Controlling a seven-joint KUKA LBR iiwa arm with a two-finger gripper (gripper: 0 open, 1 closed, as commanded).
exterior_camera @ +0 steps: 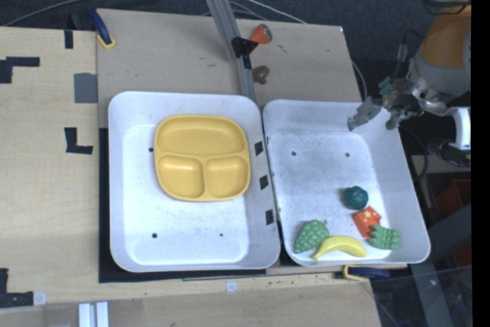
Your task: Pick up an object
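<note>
Several small toys lie in the near right corner of the right bin [321,157]: a dark teal ball [354,197], a red piece [366,220], a green grape bunch [310,235], a yellow banana [341,246] and a green leafy piece [384,238]. My gripper [377,117] hangs over the bin's far right edge, well away from the toys. Its fingers are spread apart, and one fingertip [358,120] shows with nothing between it and the other.
The left bin [130,165] holds a yellow divided plate [203,157]. A grey pole [218,4] slants across the bench behind the bins, with an orange clamp [261,34] beside it. The arm's orange band [448,38] is at the right edge.
</note>
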